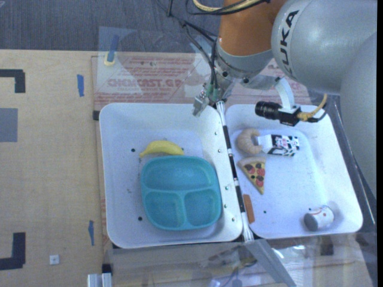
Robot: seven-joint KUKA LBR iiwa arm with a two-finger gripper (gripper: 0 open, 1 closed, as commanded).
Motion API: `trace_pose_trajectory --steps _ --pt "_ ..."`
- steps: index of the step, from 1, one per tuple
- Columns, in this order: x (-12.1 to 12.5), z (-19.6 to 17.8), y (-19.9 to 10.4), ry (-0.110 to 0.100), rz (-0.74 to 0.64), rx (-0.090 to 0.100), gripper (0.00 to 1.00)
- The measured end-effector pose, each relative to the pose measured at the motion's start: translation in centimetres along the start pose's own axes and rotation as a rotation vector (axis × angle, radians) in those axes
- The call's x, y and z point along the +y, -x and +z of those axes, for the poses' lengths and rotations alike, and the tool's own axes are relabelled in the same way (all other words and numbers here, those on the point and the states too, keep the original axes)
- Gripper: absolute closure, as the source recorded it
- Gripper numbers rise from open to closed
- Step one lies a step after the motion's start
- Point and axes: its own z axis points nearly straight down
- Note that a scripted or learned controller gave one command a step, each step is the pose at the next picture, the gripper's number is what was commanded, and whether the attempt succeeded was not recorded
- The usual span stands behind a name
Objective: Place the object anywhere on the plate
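First, nearest you in the right bin [323, 178], a small grey-and-white cup [318, 217] lies on its side in the near corner. A short orange stick [248, 207] lies against the divider. In the left bin [119, 130] the blue plate [179, 187] sits flat towards the near side, its three compartments bare.

Just beyond the plate's far rim lies the banana [160, 149], touching or all but touching that rim. The task names no particular object. Since the banana shares the bin with the plate, you can reasonably treat it as the thing to move.

It looks like a toy or a small fruit, so expect it to be light, with a smooth, curved, somewhat slippery skin. It may roll or pivot if you pinch it near a tip. Take it across the thick middle, closing across the narrow width. Its closeness to the plate's rim leaves you little room on that side.

Level with it in the right bin lies a pizza slice [255, 173]. Beyond that are a tan pastry [247, 141] and a black-and-white carton [284, 144], the two just beside each other.

Farthest back, the hand [199, 105] hangs over the far edge of the left bin near the divider, well apart from the banana. Nothing is visibly held in it, and you cannot tell from this angle whether it is spread or closed. The pale wooden surface [48, 160] stretches away to the left.
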Motion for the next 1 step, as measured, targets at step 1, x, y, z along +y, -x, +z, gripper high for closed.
trace_pose_trajectory --steps 1 --pt "-8.01 3.05 -2.7 -0.001 -0.039 0.001 1.0"
